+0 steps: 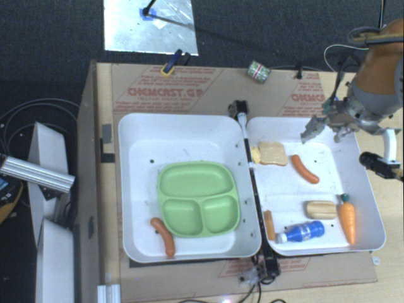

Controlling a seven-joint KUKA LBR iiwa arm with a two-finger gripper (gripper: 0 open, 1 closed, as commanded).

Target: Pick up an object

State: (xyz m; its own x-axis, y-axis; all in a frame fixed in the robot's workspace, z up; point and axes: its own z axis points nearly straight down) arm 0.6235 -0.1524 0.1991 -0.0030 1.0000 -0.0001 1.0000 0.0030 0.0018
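Observation:
My gripper (326,131) hangs over the far rim of the right bin (366,188), open, with nothing between its fingers. In that bin a slice of toast (273,153) lies at the far left and an orange-red sausage (305,169) sits beside it, just in front of and left of the gripper. Nearer the front are a tan bun (320,209), a carrot (347,221) and a blue bottle (303,231) on its side. A small orange stick (269,225) rests against the bin's left wall.
The left bin (142,144) holds a green divided plate (199,197) and a sausage (163,235) at its front corner. A black divider bar (247,163) runs between the bins. A small green can (258,71) and a clip (173,62) lie on the cardboard behind.

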